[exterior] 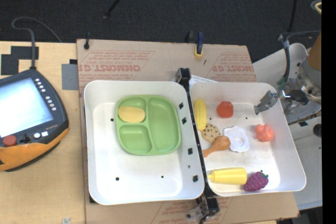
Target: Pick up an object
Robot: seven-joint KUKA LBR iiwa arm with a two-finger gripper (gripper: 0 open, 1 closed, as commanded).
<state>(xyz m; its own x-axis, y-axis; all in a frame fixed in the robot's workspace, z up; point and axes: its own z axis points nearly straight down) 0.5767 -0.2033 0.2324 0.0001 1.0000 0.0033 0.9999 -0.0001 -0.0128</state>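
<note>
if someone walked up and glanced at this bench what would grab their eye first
Probably the bright green three-compartment plastic plate in the left white bin, with a yellow oval piece in its upper-left compartment. Next, the colourful toy food scattered in the right white bin: a red tomato-like piece, a yellow corn cob, a purple grape bunch. The grey gripper hovers at that bin's upper right edge.

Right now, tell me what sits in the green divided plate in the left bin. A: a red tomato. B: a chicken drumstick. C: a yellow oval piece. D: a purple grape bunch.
C: a yellow oval piece lies in the upper-left compartment of the green divided plate, in the left bin.
</note>
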